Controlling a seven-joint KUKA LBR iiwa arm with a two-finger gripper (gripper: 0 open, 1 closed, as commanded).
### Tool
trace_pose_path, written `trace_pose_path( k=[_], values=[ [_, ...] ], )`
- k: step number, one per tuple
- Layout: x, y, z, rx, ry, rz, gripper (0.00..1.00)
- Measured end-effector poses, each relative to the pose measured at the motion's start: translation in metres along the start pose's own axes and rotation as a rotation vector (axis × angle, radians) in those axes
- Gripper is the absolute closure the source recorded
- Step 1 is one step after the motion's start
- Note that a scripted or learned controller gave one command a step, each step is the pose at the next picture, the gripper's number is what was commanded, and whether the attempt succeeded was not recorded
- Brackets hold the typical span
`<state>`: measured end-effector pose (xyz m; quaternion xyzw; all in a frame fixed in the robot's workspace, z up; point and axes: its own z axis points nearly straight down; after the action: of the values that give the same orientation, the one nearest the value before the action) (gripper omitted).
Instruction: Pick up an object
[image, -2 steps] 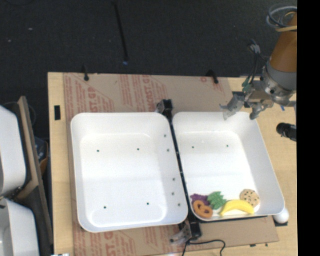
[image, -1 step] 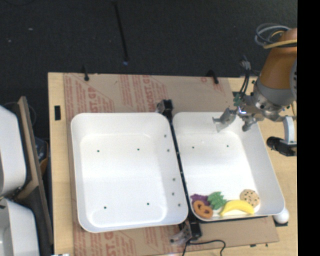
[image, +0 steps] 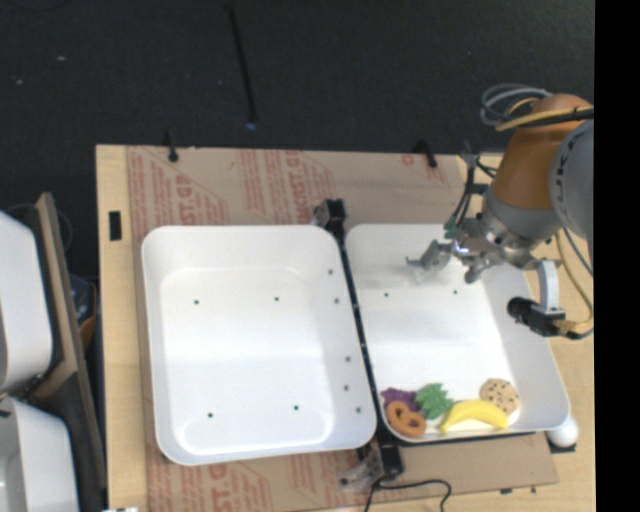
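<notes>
Several toy foods lie along the front edge of the right bin: a yellow banana, a brown cookie, a green leafy piece, purple grapes and an orange pretzel. My gripper hangs over the back part of the right bin, far from the foods. Its fingers are spread open with nothing between them.
The left bin sits beside the right one, their rims touching along a black divider. Both rest on a cardboard sheet over the bench. A black clamp stands at the back between the bins.
</notes>
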<state>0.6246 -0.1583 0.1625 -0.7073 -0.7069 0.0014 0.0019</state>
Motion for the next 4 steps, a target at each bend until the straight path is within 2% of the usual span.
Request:
trace_pose_path(
  k=[1,2,4],
  values=[
    [-0.004,-0.005,0.043,-0.002,-0.001,0.001,0.00],
    [-0.004,-0.003,0.030,-0.007,-0.002,0.001,1.00],
    [-0.007,0.009,-0.067,-0.010,-0.002,0.000,1.00]
  ],
)
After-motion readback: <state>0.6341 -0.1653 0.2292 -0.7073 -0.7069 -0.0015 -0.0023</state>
